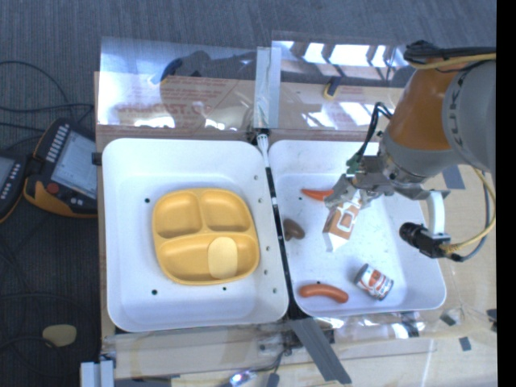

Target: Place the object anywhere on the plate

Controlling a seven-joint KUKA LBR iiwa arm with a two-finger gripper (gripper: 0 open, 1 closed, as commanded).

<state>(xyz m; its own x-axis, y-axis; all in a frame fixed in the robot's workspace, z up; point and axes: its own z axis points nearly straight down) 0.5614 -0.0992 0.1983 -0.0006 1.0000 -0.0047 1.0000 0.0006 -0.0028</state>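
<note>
The small carton (pixel 342 220), white with an orange label, sits tilted in the right bin (pixel 419 297), up near its middle, and the gripper (pixel 351 193) is right on top of it, fingers coming down around its upper end. Whether those fingers are clamped on the carton or just resting loose against it, I cannot tell from this angle. The carton looks to be touching the bin floor at its lower corner, leaning up toward the gripper.

Just above and left of the carton lies a thin orange carrot-like piece (pixel 316 193), close beside the fingers. Further left, against the wall between the bins, a small brown lump (pixel 293 230). Down near the front edge of the same bin, a reddish sausage (pixel 323 293) lies flat, and to its right a little can (pixel 374 281) on its side with a red and white label.

Over in the left bin (pixel 129 297) sits the yellow plate (pixel 205 234), divided into compartments, with a pale yellow rounded piece (pixel 223 256) lying in its large front section. The plate is well apart from the carton, across the divider
</note>
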